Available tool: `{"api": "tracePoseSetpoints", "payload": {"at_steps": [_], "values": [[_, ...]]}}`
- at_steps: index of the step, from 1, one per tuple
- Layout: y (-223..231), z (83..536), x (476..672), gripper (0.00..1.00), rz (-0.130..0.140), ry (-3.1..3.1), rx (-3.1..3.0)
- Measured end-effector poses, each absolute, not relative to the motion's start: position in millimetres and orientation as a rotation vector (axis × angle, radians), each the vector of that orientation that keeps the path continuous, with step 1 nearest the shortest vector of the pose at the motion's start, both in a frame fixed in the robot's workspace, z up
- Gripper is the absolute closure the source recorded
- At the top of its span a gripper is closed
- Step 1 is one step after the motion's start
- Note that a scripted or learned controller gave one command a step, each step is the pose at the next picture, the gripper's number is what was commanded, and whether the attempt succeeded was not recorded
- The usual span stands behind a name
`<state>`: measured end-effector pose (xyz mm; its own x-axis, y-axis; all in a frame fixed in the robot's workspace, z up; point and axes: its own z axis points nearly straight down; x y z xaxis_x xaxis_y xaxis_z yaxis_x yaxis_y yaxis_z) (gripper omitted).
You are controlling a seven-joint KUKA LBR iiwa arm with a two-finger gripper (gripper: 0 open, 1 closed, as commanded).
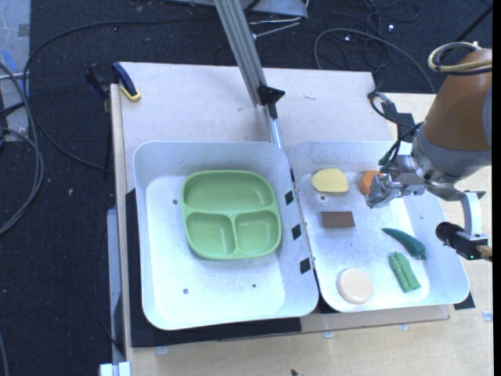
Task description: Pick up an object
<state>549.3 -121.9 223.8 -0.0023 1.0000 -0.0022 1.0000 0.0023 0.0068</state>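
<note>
Since nothing sits lifted yet, I log task as early: gripper (378, 192) low in right bin (450, 284), right beside orange piece (366, 182), pick not done. Can't tell from my feed how gripper is set. Candidates nearby: smooth yellow lump (329, 181), flat brown block (337, 220), curved dark green pod (405, 241), ribbed light green stalk (404, 272), pale round disc (355, 285). Left bin (156, 288) holds matte green divided tray (232, 214).
</note>
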Motion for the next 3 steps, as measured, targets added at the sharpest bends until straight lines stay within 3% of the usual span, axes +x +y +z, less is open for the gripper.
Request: {"api": "tracePoseSetpoints", "payload": {"at_steps": [1,3], "values": [[-118.1,268.4,555.4,1.0,0.005,2.221,2.214],[-18.5,239.6,549.5,1.0,-0.001,2.231,2.215]]}}
